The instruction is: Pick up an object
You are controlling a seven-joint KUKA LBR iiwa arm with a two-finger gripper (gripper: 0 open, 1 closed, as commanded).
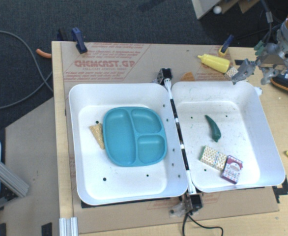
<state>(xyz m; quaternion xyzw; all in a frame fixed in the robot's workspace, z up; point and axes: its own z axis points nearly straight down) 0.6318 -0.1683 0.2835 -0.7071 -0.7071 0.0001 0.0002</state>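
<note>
Nothing is picked yet: the gripper (252, 72) hangs spread and bare-handed over the right bin's (262, 132) far corner, while the green pepper (214, 127), patterned block (213, 157) and small packet (232, 169) lie inside.

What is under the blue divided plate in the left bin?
A tan cracker-like piece pokes out from beneath the blue divided plate at its left edge. The part beneath the plate is covered.

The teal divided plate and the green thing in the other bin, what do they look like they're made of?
The teal plate looks like moulded plastic: one even colour, rounded compartment walls, a soft matte sheen. The green object, curved and tapering like a pepper, is probably plastic or rubber; it is too small to tell which.
</note>
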